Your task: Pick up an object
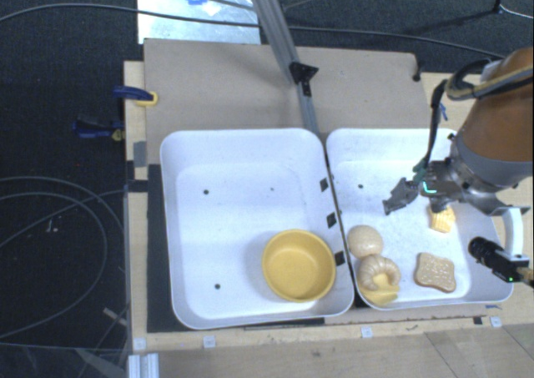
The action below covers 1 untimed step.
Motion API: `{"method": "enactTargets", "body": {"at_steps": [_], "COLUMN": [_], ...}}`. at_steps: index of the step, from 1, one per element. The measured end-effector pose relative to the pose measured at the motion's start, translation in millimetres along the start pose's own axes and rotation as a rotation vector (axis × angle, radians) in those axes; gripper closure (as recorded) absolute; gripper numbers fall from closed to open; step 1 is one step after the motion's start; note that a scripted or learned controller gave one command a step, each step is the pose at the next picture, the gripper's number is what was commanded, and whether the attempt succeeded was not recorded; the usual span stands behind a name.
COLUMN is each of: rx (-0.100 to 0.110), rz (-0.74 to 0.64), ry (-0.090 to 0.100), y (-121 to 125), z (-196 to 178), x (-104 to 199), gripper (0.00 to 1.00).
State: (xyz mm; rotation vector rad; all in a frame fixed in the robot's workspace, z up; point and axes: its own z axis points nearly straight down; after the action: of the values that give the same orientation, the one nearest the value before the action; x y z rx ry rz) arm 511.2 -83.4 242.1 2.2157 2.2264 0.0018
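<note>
End effector (406, 195) over the right bin (367, 147), grip state unclear, nothing seen held, yellow piece (442, 219) just beside

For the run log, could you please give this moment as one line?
gripper over right bin | nothing held | yellow bowl in left bin

Dark carpet floor (67, 51); black cables (50, 226)

Illumination even and diffuse. The 2 shallow white plastic bins (250, 159) read bright, near glare. Soft shadow beneath the round yellow bowl (299, 264) at 6 o'clock. Overall focus slightly soft, grainy.
</note>
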Motion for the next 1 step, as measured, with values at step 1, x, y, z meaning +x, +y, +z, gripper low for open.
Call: {"method": "enactTargets", "body": {"at_steps": [1], "rx": [0.0], "rz": [0.0], "ry": [0.0], "y": [0.1], "z": [-0.2], "x": [0.0], "gripper": [0.0]}}
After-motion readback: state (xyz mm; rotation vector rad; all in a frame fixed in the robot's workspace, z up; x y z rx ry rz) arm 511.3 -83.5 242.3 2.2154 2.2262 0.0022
